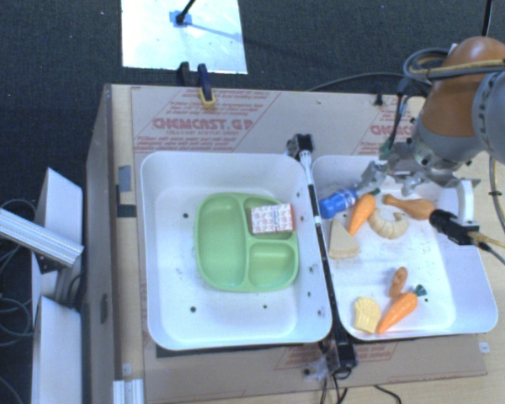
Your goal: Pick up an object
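My gripper (385, 173) hangs low over the back of the right bin (475, 305), just above and behind an orange carrot (361, 212) and a blue bottle (337, 202) lying by the bin's left wall. A tan croissant (390, 224) and a brown drumstick (409, 206) lie right under the wrist. Nothing shows in the gripper's grasp. Toward the front of that bin lie a bread slice (343, 244), a small orange piece (399, 279), a second carrot with a green top (399, 310) and a yellow waffle (367, 314).
The left bin (227, 162) holds a green divided plate (236, 247) with a red-patterned square block (272, 218) on its back right corner. A black divider clamp (301, 146) sits between the bins. Cables and a black connector (448, 222) trail at the right.
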Robot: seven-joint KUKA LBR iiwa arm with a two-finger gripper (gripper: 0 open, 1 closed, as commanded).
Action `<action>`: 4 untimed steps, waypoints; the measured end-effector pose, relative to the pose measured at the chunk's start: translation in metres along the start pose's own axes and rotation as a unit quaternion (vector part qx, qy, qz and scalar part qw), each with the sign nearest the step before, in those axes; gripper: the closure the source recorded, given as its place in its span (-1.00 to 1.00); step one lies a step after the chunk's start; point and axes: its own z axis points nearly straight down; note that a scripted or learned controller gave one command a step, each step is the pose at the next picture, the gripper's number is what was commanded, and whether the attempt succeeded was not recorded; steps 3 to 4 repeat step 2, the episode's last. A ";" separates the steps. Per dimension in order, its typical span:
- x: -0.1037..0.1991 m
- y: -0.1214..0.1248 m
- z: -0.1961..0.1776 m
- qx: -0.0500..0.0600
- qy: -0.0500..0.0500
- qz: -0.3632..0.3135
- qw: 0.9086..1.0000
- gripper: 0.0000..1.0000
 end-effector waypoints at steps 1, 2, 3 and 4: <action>-0.004 0.006 0.083 0.000 0.000 0.000 1.000 -1.00; -0.004 0.007 0.072 -0.001 -0.001 0.000 1.000 1.00; -0.004 0.007 0.072 -0.001 -0.001 0.000 1.000 1.00; -0.004 0.007 0.072 -0.001 -0.001 0.000 1.000 1.00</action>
